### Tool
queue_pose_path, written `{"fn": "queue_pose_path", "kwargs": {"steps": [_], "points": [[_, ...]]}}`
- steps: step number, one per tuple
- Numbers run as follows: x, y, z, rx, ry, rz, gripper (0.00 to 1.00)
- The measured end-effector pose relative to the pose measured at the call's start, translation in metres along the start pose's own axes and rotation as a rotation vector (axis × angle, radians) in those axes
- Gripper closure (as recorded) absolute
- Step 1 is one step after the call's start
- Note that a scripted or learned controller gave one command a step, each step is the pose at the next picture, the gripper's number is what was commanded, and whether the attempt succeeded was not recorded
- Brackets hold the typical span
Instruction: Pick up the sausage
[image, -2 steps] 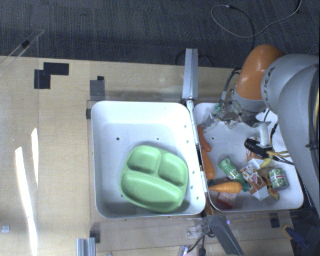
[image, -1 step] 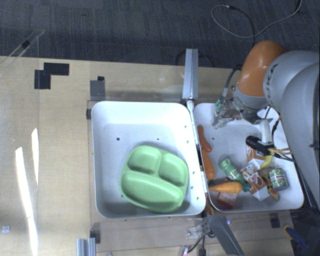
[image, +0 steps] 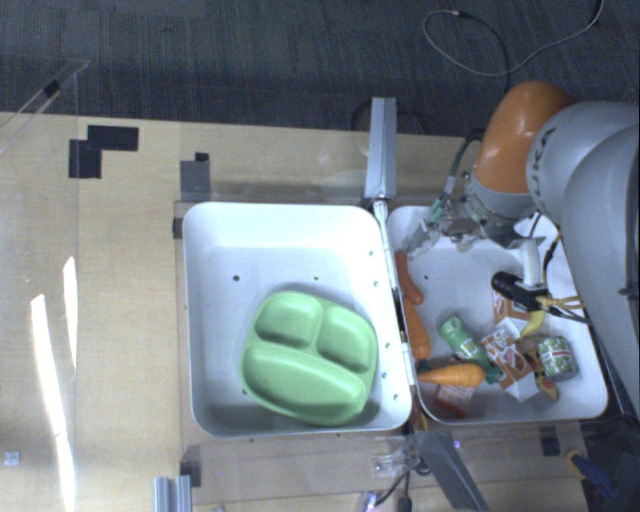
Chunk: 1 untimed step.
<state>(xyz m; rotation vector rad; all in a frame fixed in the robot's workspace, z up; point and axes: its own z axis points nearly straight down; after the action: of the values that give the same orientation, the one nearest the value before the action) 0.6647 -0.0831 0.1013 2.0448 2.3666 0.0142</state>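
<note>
The gripper (image: 440, 222) hangs over the far left corner of the right bin (image: 592, 398), and whether its jaws are spread or pressed together I cannot tell. The sausage (image: 407, 280) lies just below and left of the jaws along the bin's left wall, apart from them, with a carrot (image: 452, 375) and small packets (image: 505, 352) farther toward the near side. Well left of the jaws, a green tray (image: 310, 356) sits in the left bin (image: 215, 250).

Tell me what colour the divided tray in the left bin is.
Light green; the divided tray shows plainly in the camera view.
</note>
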Motion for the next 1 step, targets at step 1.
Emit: {"fn": "queue_pose_path", "kwargs": {"steps": [1], "points": [[0.0026,-0.0379,0.0121,0.006,0.002,-0.009,0.0]]}}
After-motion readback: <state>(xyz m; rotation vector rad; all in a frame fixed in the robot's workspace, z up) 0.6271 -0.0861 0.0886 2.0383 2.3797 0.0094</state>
